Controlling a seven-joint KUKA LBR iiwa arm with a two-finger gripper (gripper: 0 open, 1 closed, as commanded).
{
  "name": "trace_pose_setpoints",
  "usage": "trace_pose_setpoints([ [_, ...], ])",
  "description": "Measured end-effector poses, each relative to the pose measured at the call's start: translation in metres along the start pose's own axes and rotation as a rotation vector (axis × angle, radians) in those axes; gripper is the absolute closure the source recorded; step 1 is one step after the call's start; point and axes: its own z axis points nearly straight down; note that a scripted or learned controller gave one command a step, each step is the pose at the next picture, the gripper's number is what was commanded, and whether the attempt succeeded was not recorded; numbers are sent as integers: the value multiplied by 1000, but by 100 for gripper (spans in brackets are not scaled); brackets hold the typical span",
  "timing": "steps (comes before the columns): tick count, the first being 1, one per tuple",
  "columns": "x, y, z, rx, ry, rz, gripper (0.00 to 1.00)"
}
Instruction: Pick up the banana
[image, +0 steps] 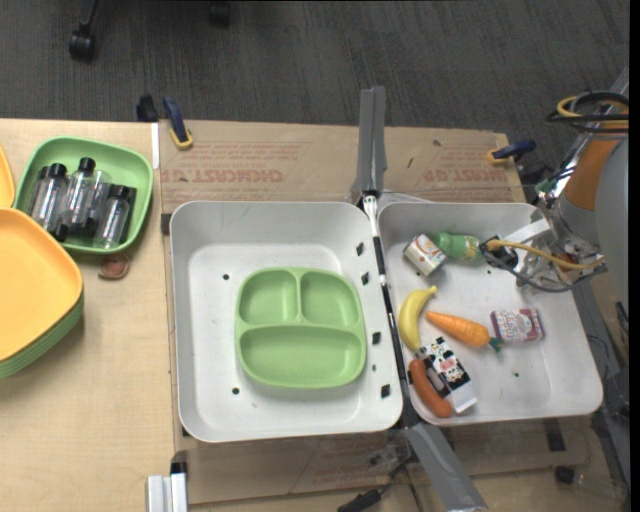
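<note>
Banana (415, 316) lies free in right bin (560, 390), carrot (458, 330) just beside; gripper (535, 262) hangs well apart to its right, approach pending; opening cannot be told.

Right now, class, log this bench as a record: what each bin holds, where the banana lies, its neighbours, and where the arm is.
left bin: one green divided plate
right bin: banana, carrot, green bottle, pink packet, black-and-white carton, red sausage-like thing
banana position: near the right bin's left wall, lying free
banana neighbours: carrot tip close beside it; carton nearer the camera
arm: over the right bin's far right corner, away from the banana
</note>
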Motion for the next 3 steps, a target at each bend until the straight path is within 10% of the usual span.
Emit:
trace_pose_setpoints([
  [3, 6, 4, -41, -5, 1, -148, 100],
])
